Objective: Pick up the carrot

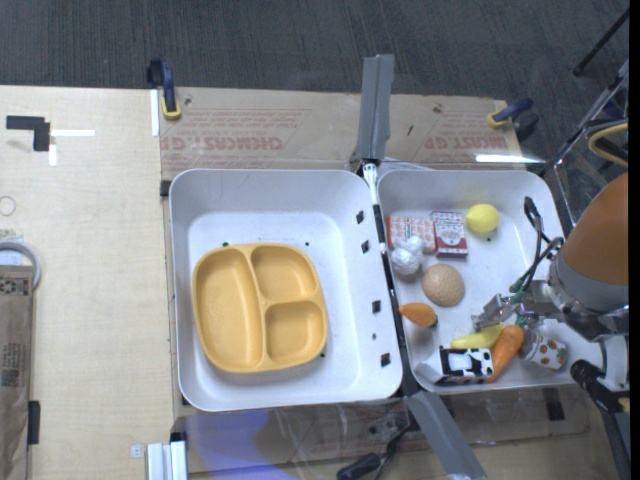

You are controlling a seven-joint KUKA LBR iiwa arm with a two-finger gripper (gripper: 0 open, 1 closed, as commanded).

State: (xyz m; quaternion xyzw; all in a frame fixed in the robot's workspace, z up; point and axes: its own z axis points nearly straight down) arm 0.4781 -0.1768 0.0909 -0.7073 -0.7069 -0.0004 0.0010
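Note:
The carrot (506, 348) is orange and lies slanted near the front of the right bin (530, 186). Its lower end rests against a black-and-white box (467, 365), and a yellow banana (474, 340) lies to its left. My gripper (497, 314) hangs low in the right bin just above and to the left of the carrot's upper end, very close to it. The carrot lies in the bin, not lifted. The grey arm with its orange band (603, 243) comes in from the right.
The right bin also holds a lemon (483, 218), two red-and-white packets (430, 232), a brown round potato (443, 285), a small orange piece (418, 314), a white crumpled item (405, 260) and a can (546, 352). In the left bin (190, 298) lies a yellow divided plate (260, 308).

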